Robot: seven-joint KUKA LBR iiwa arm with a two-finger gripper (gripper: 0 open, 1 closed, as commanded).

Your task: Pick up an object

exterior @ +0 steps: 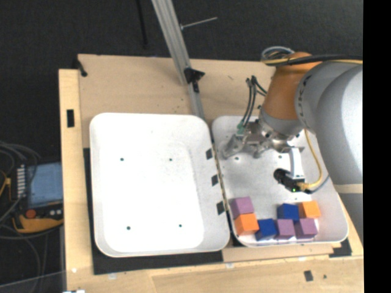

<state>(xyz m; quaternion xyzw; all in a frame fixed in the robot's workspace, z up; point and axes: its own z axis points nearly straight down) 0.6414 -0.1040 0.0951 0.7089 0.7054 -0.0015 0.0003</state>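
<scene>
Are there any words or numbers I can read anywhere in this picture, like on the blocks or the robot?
None: no word, number or sign can be read.
The blocks in the right bin have plain faces.
The arm and the left bin carry no writing that shows.
The device beside the bench may have labels, but they are too small and blurred to read.

The arm (333, 112) is reaching in from the right, its grey body leaning over the right bin's (321, 224) far right corner. The orange band (282, 93) is sitting above the wrist, which is pointing down and left. The gripper (235, 146) is hanging low near that bin's far left corner, close by its left edge. Cables are looping along the wrist.
</scene>
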